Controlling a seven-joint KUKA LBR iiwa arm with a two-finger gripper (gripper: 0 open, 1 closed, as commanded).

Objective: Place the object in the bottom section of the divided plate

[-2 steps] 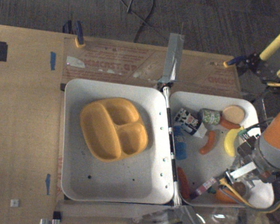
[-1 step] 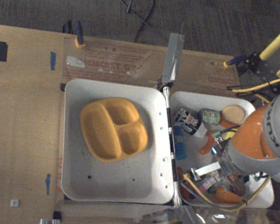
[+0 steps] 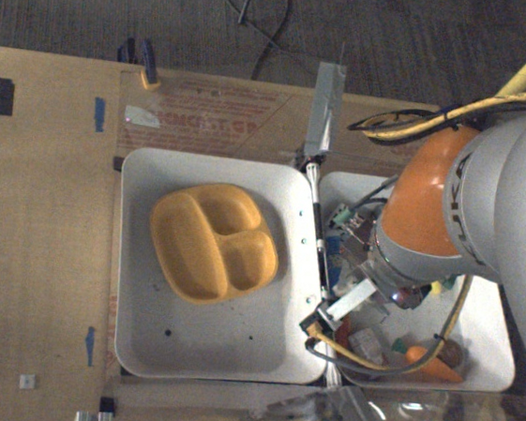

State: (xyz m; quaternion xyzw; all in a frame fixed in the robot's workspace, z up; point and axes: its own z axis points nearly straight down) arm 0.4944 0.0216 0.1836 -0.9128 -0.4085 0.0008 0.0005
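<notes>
1. Faint red printing is running across the brown cardboard sheet (image 3: 219,120) lying on the counter (image 3: 31,254), just above the left white bin (image 3: 127,331); the letters are too pale and blurred to read as words.
2. A small clear or whitish sticker (image 3: 142,117) is sitting on that same cardboard near its left end; any writing on it is too small to make out.
3. A tiny white tag (image 3: 27,381) is lying on the counter near the lower left corner, and nothing on it is showing clearly enough to read.
4. No brand name, number or sign is showing legibly anywhere else.
</notes>
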